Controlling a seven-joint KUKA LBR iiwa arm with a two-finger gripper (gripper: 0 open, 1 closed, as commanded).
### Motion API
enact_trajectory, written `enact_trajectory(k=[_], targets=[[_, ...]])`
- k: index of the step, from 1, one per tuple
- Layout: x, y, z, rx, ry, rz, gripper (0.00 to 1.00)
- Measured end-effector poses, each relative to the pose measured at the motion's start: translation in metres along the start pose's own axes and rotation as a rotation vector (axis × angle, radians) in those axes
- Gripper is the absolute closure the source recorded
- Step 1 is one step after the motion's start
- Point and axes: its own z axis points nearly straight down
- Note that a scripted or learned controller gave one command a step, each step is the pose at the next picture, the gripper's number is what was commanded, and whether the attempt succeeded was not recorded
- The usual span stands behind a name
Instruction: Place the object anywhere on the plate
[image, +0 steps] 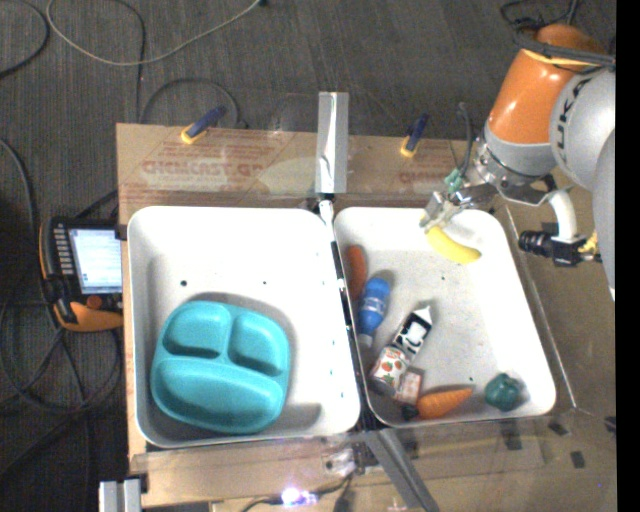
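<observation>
A teal plate (220, 365) with three compartments lies in the front half of the left bin (140, 260). A yellow banana (458, 248) is at the back of the right bin (535, 330), near its far wall. My gripper (437, 215) hangs tilted over that back edge, and its tip meets the banana's upper left end. The view is too small to tell whether the banana is gripped or just touched. The grey arm with its orange band (530, 100) comes in from the upper right.
The right bin also holds an orange stick-shaped item (357, 268), a blue bottle (372, 303), a small white carton (413, 330), a red-and-white box (390, 370), a carrot (443, 401) and a green item (504, 390). A dividing wall (340, 290) separates the bins.
</observation>
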Motion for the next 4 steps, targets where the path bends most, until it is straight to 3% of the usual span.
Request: enact_trajectory(k=[1, 2, 3, 4], targets=[[0.071, -0.027, -0.017, 0.002, 0.000, -0.010, 1.00], [0.169, -0.013, 0.014, 0.002, 0.000, 0.015, 1.00], [0.180, -0.087, 0.015, 0.005, 0.001, 0.251, 1.00], [0.324, -0.093, 0.012, 0.006, -0.002, 0.439, 1.00]])
